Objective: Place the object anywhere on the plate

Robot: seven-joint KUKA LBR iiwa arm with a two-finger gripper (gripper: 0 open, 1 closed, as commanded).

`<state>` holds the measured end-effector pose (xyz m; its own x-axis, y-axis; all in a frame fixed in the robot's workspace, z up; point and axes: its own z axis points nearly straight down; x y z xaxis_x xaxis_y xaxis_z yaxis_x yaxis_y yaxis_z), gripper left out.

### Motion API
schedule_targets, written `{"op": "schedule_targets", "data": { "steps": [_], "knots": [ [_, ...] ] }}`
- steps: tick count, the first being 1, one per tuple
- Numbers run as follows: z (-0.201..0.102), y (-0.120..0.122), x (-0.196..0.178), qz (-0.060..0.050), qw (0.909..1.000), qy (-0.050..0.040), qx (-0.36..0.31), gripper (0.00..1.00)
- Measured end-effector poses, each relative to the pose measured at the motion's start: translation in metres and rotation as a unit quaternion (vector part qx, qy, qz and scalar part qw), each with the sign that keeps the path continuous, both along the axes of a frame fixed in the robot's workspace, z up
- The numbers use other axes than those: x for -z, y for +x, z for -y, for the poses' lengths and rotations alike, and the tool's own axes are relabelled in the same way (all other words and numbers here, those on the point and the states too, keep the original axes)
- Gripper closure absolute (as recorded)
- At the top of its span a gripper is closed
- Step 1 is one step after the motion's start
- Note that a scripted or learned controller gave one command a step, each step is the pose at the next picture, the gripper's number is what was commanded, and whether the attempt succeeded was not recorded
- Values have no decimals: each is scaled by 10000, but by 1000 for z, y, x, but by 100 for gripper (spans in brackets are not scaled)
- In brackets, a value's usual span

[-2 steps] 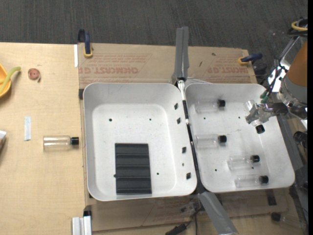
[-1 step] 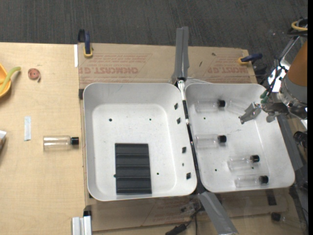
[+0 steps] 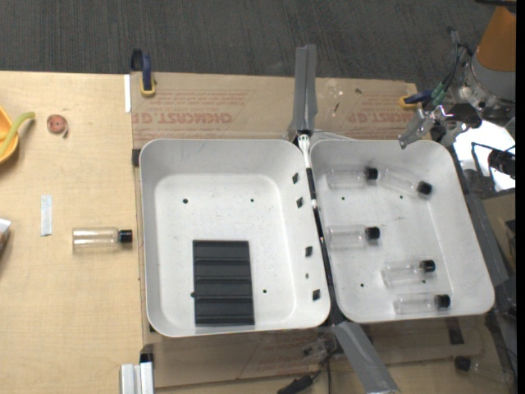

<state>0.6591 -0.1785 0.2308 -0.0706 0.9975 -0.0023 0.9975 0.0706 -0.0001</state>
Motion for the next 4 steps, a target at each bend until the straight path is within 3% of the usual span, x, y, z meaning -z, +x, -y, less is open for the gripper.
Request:
{"op": "schedule_targets", "data": {
  "steps": [1,2,3,4],
  "knots": [
    [44,-40,-122,-4,9994,1,-349,0],
    [44,-94,-207,-4,9989,1,-463,0],
    [-30,-7,-209,-13,9989,1,474,0],
    [39,-35,-209,-15,9977,3,676,0]
  ]
}}
